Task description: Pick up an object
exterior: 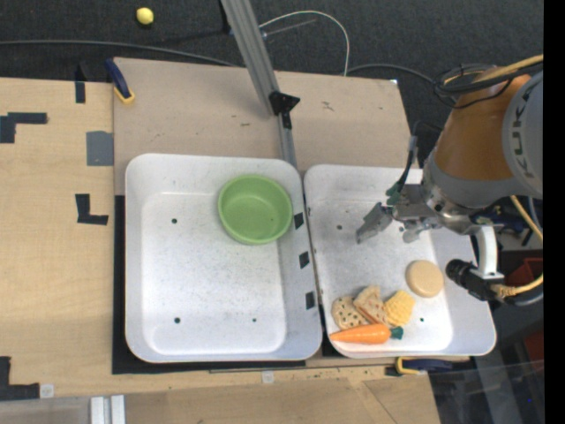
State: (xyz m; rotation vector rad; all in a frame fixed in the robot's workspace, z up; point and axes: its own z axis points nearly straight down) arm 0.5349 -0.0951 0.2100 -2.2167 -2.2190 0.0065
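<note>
Gripper (381, 221) hangs open with nothing in it over the right bin (349, 193); honestly, I'd go for the round biscuit (425, 279), straight down, fingers either side.

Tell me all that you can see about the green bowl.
The green bowl is round, light green all over and looks like plastic. It stands upright with its open side up, and nothing shows inside it. It sits in the left bin, at the far right part of the floor, close to the wall shared with the right bin. Nothing else touches it.
</note>
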